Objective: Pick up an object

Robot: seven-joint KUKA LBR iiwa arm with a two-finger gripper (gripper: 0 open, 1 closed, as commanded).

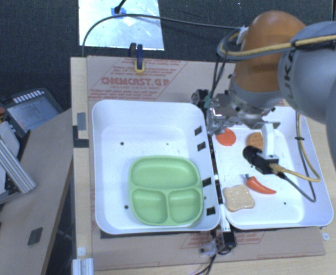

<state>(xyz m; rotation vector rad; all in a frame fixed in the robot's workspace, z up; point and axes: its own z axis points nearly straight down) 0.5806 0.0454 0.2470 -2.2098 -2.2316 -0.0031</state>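
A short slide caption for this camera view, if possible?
Arm over toast and chili in right bin; green plate in left bin.

Bench (79, 87) holds cardboard (156, 79), left bin (150, 136), right bin (288, 205).

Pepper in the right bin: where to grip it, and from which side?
Take the pepper at its thicker middle, coming straight down and closing across its narrow width. It lies flat on the bin floor, long and slim, tapering to a point at the view's right. The toast sits close by its left end, so I'd stay off that end.
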